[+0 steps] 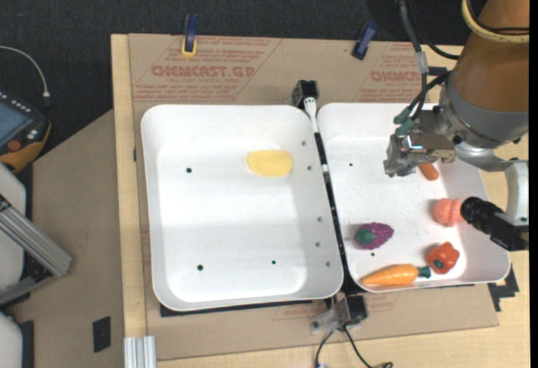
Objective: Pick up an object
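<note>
over the right bin (353,190), upper right of frame, the gripper (409,158) hovers, grip state i cannot tell, beside a small orange piece (430,172); next, descend squarely onto it.

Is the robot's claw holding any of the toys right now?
It cannot be told. The gripper sits right beside a small orange piece in the right white bin, but no grasp is visible.
</note>
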`<state>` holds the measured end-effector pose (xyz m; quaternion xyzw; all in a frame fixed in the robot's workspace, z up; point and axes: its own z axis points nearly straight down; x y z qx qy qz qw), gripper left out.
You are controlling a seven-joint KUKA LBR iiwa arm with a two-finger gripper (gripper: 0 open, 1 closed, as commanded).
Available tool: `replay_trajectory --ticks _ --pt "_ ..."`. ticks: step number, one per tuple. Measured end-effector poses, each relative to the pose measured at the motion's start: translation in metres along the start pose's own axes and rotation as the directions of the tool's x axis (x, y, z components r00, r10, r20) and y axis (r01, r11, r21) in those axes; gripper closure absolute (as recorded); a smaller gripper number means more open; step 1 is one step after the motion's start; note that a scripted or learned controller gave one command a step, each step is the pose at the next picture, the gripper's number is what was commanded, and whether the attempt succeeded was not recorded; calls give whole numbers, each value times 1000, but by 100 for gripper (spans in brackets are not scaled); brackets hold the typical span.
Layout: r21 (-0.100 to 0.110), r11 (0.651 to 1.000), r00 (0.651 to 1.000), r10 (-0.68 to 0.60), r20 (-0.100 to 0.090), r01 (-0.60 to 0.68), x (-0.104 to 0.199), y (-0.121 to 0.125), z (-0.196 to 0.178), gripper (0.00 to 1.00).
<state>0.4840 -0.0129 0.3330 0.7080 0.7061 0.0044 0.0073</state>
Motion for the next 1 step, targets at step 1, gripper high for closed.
replay_trajectory --ticks 1 --pt "-2 1000 1000 -1 1 1 0 1 -10 100"
